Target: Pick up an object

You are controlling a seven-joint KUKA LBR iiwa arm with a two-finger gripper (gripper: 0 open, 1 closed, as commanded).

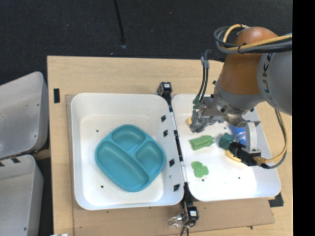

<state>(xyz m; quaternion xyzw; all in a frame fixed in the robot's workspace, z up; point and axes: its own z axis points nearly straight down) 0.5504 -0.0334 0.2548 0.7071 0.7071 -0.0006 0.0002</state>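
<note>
Camera view, from above at a slant: a pale wooden desk (113, 73) carries two shallow white bins side by side. Left white bin (78, 191) holds a turquoise plastic plate with three compartments (130, 157), lying flat near its middle. Right white bin (256, 186) holds a light green oblong block (201, 142), a small green clover-shaped piece (199, 169) nearer the front, and a dark teal chunk (226, 141) beside a blue item (238, 132) that the arm partly hides. Grey arm with the orange band (246, 58) reaches in from the right, its gripper (198, 122) low over the bin's back left part, just above the oblong block. I cannot tell how the gripper stands.
</note>
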